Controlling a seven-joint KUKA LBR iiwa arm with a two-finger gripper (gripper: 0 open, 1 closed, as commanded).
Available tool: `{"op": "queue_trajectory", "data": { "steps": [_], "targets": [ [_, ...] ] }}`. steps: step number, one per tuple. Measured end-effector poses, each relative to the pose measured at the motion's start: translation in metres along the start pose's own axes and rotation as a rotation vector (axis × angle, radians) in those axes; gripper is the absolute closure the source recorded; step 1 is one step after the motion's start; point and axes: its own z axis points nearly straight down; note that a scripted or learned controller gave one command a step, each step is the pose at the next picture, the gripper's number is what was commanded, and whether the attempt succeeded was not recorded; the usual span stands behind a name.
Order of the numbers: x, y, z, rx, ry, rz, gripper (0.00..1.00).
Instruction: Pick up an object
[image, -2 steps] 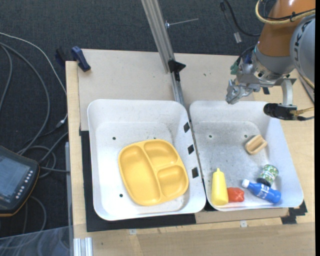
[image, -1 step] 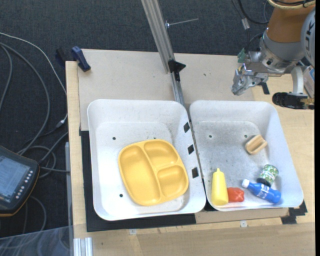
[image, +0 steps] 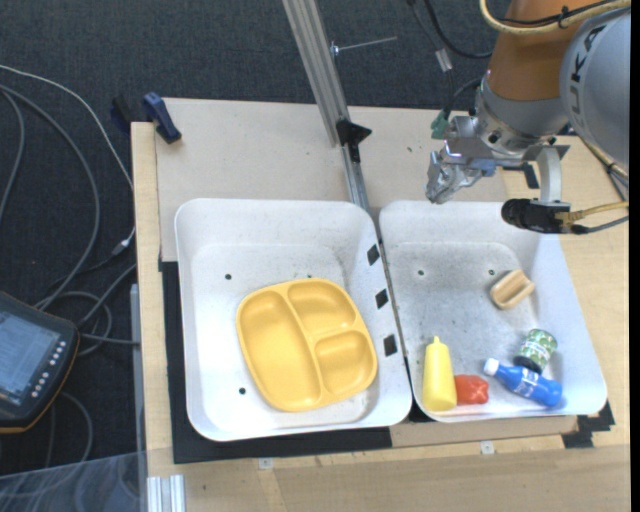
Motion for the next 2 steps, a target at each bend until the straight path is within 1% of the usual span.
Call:
{"op": "queue_trajectory", "data": {
  "steps": [1, 2],
  "targets": [
    [0.063, 0.001, 0.011, 0.001, 0.0, -0.001, 1.0],
    [0.107, -0.002, 0.016, 0.001, 0.0, 0.001, 1.0]
  ]
}}
